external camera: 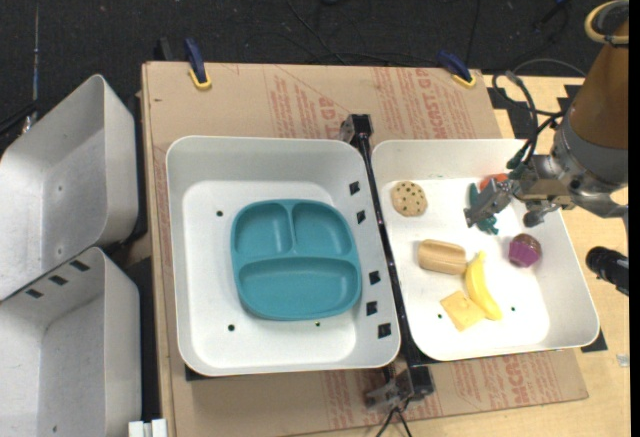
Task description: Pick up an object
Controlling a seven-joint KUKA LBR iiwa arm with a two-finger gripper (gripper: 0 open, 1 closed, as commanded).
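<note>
Five toy foods, cookie (pixel 408 197) to purple plum (pixel 524 250), fill the right bin (pixel 570 330).

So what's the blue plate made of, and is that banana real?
The blue plate looks like smooth moulded plastic: even teal colour, rounded dividers, a soft sheen. The banana is probably a plastic toy: flat, uniform yellow with no spots, though I can't be sure.

Teal divided plate (pixel 296 260) in the left bin (pixel 190 225); spare white bins (pixel 60 195) stacked far left.
</note>
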